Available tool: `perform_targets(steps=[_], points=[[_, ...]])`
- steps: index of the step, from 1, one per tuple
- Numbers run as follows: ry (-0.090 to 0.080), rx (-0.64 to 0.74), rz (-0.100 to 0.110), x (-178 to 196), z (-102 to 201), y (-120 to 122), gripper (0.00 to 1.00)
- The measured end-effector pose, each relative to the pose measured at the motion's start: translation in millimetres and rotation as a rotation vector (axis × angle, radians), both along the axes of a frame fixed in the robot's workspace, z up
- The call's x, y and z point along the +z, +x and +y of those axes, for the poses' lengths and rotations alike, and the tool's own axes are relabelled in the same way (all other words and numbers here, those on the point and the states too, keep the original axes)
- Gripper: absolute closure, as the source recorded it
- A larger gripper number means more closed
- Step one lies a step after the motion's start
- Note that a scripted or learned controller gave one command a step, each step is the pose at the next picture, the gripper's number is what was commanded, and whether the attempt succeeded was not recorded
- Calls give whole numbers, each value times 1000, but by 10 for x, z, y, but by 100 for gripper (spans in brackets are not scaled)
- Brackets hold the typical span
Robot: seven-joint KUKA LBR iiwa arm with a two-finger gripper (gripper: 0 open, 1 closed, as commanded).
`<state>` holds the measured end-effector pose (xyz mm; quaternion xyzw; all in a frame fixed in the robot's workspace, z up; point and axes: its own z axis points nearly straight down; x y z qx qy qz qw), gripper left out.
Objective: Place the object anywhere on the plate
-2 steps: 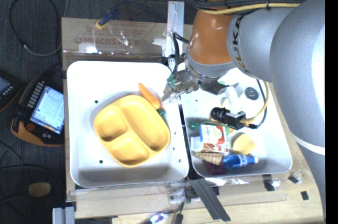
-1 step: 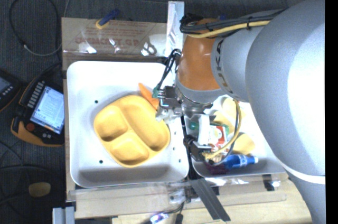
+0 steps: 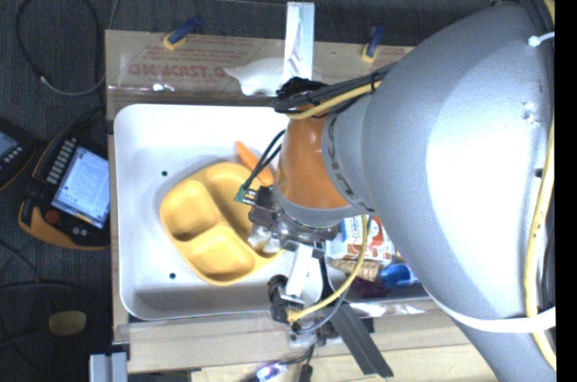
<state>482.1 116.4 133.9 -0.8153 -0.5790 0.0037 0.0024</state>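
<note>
A yellow plate (image 3: 206, 222) with several compartments lies in the left white bin (image 3: 144, 146). A small orange object (image 3: 245, 153) sits just beyond the plate's far right rim, partly hidden by the arm. My gripper (image 3: 264, 234) hangs low over the plate's right edge, under the orange band of the wrist (image 3: 302, 164). The arm's bulk hides what lies below the gripper.
Colourful packets (image 3: 368, 250) and a blue item (image 3: 397, 277) lie in the right bin, mostly covered by the arm. A cardboard sheet (image 3: 180, 65) with clamps lines the back of the bench. A teach pendant (image 3: 72, 191) rests on the floor at left.
</note>
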Motion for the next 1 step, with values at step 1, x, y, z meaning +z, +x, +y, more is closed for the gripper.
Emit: perform_targets(steps=[1], points=[[-1,121,-4,480,-827,367,100]])
